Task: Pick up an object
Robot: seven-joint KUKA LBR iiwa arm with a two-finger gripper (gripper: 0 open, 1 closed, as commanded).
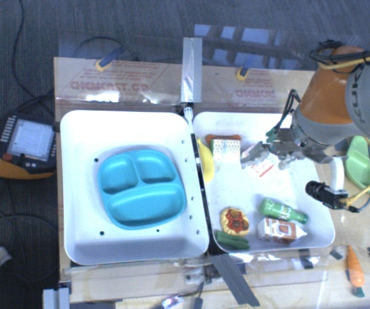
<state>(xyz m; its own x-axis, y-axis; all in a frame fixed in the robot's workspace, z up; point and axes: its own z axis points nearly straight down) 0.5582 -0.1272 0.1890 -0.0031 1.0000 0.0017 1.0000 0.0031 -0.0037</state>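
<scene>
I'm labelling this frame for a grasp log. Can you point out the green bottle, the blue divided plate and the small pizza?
green bottle (284,211): camera view, on the middle of its body.
blue divided plate (143,206): camera view, on its large lower compartment.
small pizza (235,221): camera view, on its red topping.

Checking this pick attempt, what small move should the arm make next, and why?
Probably lower straight down a little. The end effector hovers in the right bin over a small white and red packet, with nothing visibly between its fingers, so closing the gap comes before any grasp.
</scene>
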